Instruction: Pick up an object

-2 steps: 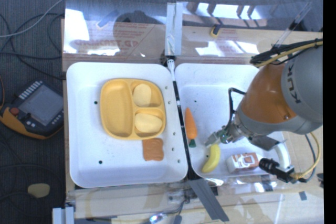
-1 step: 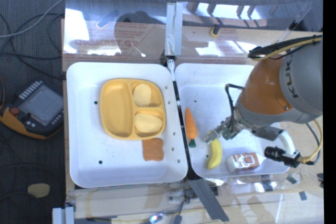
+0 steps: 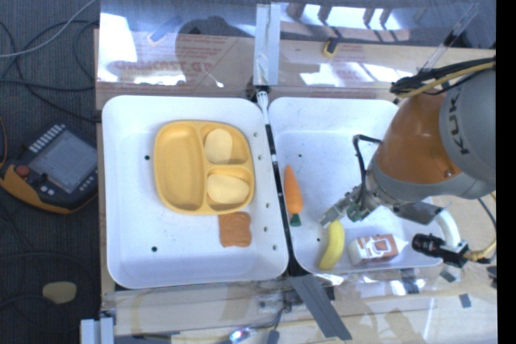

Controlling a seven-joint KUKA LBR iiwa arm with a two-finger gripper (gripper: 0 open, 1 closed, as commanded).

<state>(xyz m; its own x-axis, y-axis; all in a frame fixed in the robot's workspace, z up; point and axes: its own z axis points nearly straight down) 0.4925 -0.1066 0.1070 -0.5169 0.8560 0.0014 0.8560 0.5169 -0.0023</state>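
Note:
In the right bin [image 3: 322, 133], a carrot [image 3: 293, 191] lies along the left wall, a yellow banana [image 3: 331, 245] lies near the front edge, and a small red and white packet [image 3: 375, 247] sits to the banana's right. My gripper [image 3: 345, 209] hangs low over the bin, just above the banana's upper end and right of the carrot. Nothing shows between its fingers. The grey and orange arm covers the bin's right part.
The left bin [image 3: 121, 197] holds a yellow divided tray [image 3: 181, 169] with two pale round foods in its right compartments, and a brown breaded patty [image 3: 235, 230] in front of it. A teach pendant [image 3: 50, 165] lies on the floor at left.

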